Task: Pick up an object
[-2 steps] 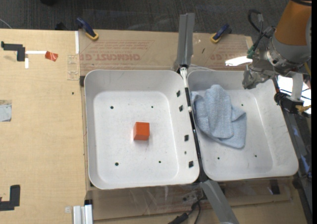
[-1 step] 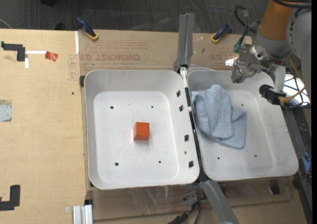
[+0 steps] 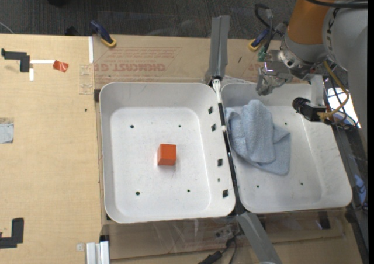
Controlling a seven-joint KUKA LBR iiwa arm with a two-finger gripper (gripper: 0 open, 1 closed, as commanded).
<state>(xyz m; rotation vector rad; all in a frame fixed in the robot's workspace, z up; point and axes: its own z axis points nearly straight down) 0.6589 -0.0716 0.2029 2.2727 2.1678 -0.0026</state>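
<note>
An orange-red block lies near the middle of the left bin. A crumpled light blue cloth lies in the left half of the right bin. My gripper hangs over the back left corner of the right bin, just behind the cloth and apart from it. Nothing shows between its fingers.
A grey divider bar runs between the bins at the back. Blue-and-yellow clamps sit at the cardboard's back edge. A small red object lies on the wooden bench at far left. Cables hang by the arm on the right.
</note>
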